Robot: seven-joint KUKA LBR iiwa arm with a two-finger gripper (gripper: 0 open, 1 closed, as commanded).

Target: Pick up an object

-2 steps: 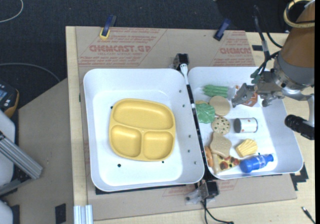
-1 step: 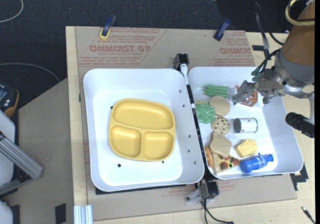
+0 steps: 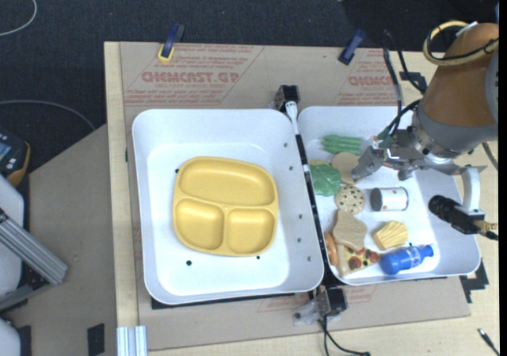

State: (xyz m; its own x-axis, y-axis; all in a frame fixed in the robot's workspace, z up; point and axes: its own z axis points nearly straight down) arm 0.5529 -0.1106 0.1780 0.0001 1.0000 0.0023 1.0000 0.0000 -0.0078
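Note:
The right bin (image 3: 455, 263) holds several toy foods. Among them are a green pod (image 3: 342, 143), a tan round piece (image 3: 344, 162), a green lump (image 3: 325, 180), a speckled cookie (image 3: 349, 200), a white can (image 3: 390, 199), a yellow ridged piece (image 3: 390, 234) and a blue bottle (image 3: 405, 258). My gripper (image 3: 383, 172) hangs over the middle of this bin, just above the white can and right of the tan piece. It is open with nothing between its fingers.
The left bin (image 3: 150, 188) holds a yellow divided plate (image 3: 225, 205). A tan bread slice (image 3: 348, 229) and small red and orange pieces (image 3: 352, 258) lie at the right bin's front left. A black cylinder (image 3: 453, 214) on the arm overhangs the bin's right side.

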